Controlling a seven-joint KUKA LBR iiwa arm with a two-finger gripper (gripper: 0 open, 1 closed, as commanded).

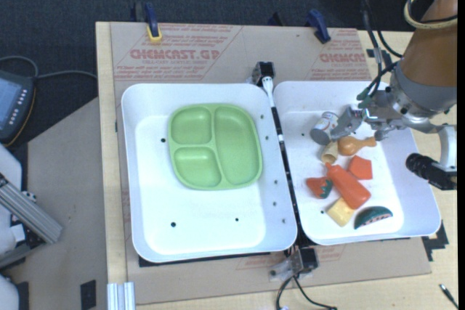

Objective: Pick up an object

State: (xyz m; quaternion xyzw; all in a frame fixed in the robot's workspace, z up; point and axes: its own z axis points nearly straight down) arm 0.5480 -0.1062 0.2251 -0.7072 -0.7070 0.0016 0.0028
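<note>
Nearest the camera in the right-hand shallow white bin (418, 225) lies a watermelon-slice toy with a dark green rind (372, 216), just beside a pale yellow block (338, 212). Behind them, a long orange carrot-shaped toy (348, 185) rests touching a small red pepper-like piece with a green tip (319, 187) and a small orange-red block (361, 168). Farther back sit a tan pear-shaped toy (354, 145), a beige cork-like piece (330, 152) and a grey metal cup lying on its side (322, 131). The grey two-finger gripper (361, 117), under the arm's orange band (430, 47), hangs low over this far cluster; whether it is clenched or released cannot be told from this angle. In the left-hand white bin (145, 178), a light green three-compartment plastic tray (216, 146) lies flat toward the far side.
</note>
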